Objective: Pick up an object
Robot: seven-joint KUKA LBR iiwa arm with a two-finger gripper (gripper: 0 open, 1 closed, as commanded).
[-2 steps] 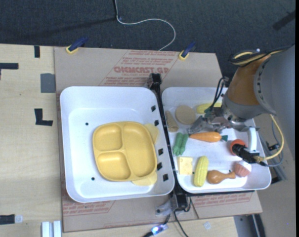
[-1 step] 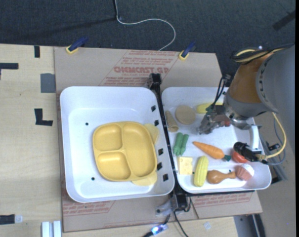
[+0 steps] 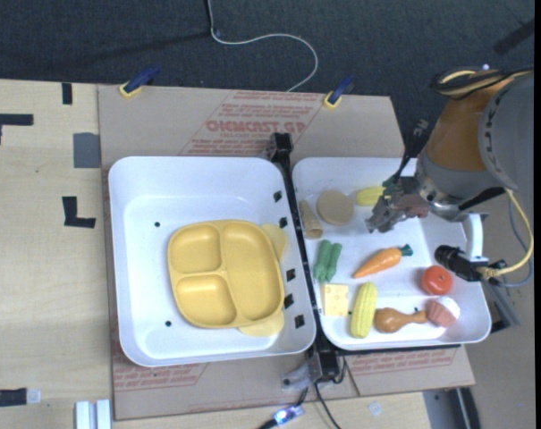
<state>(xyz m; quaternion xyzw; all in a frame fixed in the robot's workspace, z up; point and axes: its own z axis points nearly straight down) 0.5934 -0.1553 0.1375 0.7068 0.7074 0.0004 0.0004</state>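
Where cardboard (image 3: 243, 123) covers wooden bench (image 3: 38, 239) | dark carpet (image 3: 91, 16) behind | pincer (image 3: 388, 219) state unclear

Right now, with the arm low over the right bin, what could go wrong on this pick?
The gripper hangs between the yellow piece and the carrot, so it may close on neither or nudge one away. The toys lie crowded: corn, drumstick and tomato sit close together, so a grasp there could catch two. Near the right bin wall, it might strike the rim.
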